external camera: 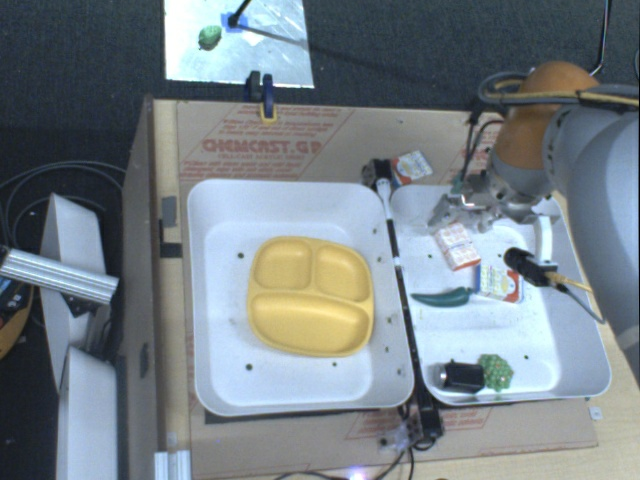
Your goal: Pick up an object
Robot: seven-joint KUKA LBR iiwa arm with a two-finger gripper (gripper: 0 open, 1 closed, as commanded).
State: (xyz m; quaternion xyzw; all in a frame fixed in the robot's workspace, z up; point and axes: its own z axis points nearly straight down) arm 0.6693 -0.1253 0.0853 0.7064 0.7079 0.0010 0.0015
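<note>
Bins are sitting side by side, rims touching along the middle. The right bin (572,346) is showing open white floor across its centre and right part, below the arm (590,158). The left bin (215,268) is carrying a yellow divided plate (310,296) that is taking up most of its floor, with bare margins all round.

Clutter in the right bin: a green pepper (442,296) is lying crosswise near the shared rim, and a second packet (497,284) with red and blue print is lying just beside the pepper's tip. A small black object (463,375) and a green knobbly piece (495,370) are sitting together against the near rim. Another small packet (411,166) is lying outside, on the board beyond the far rim.

The gripper (467,211) is hanging over the right bin's far left corner, close to the rim. Whether it is wide or narrow cannot be told. A red-and-white packet (458,246) is lying flat on the floor just beside it on the near side; whether the two are touching is unclear.
</note>
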